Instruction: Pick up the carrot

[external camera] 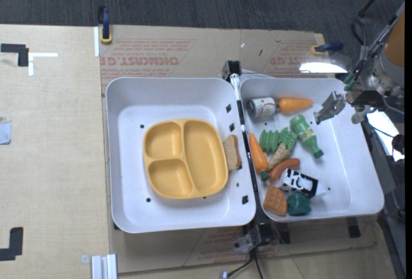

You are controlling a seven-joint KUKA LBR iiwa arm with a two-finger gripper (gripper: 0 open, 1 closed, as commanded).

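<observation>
Orange carrot [257,154] half under toys.

Camera: single fixed view above the bench, looking down at a slant.
Facing: toward 12 o'clock, where the dark floor lies beyond the bench.
Distance: moderate; left bin [116,162] and right bin [360,194] both fit whole.
Arm entry: arm [389,71] at 3 o'clock.
Framing: bins sit centre to right.

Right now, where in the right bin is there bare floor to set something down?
Bare floor runs along the right bin's right side, from the green bottle down to the front rim. Its left half is crowded: carrot, waffle, sausage.
</observation>
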